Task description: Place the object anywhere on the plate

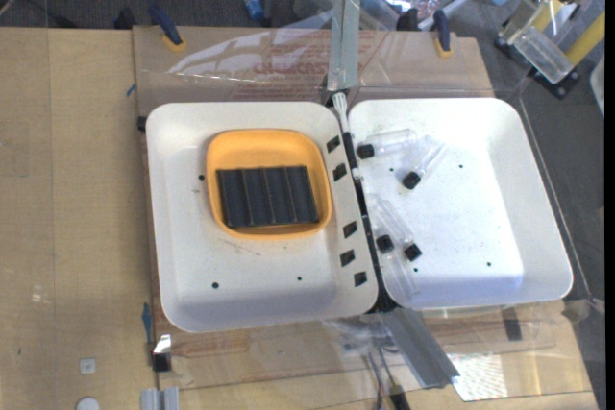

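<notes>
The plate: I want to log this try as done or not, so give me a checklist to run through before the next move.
1. Plate in the left bin: ok, orange and sitting flat.
2. Object on the plate: ok, a dark ribbed block lies inside its rim.
3. Object fully supported: ok, no part hangs over the rim.
4. Right bin contents: cannot tell, small clear pieces with black caps lie there, too small to identify.
5. Divider between the bins: ok, standing in place.

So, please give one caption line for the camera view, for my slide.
A dark ribbed object lies on the orange plate in the left white bin; the right bin holds small clear tubes.
</notes>
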